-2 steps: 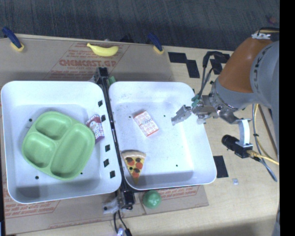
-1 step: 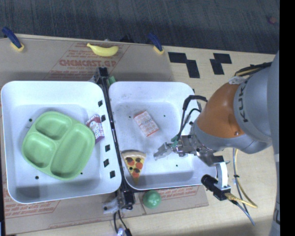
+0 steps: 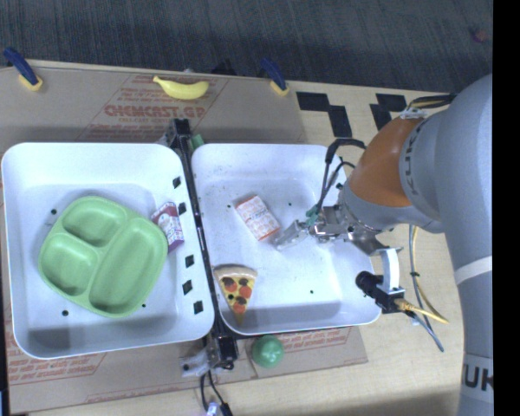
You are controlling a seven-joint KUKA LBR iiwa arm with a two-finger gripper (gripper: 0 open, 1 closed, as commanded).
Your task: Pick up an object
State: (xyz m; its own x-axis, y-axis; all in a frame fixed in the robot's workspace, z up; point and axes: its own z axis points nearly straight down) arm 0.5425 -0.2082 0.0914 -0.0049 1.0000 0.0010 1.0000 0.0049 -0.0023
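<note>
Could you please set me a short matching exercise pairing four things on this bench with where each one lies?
Things:
1. green divided plate
2. pizza slice
3. banana
4. green ball

Places:
A. on the cardboard behind the bins
B. in the left bin
C. on the cardboard in front of the bins
D. in the right bin, near its front left corner

Pairs: 1-B, 2-D, 3-A, 4-C

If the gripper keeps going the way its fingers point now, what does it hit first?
The gripper points left across the right bin. The small red-and-white packet lies just ahead and would probably be met first, though height above the bin floor is unclear.
</note>
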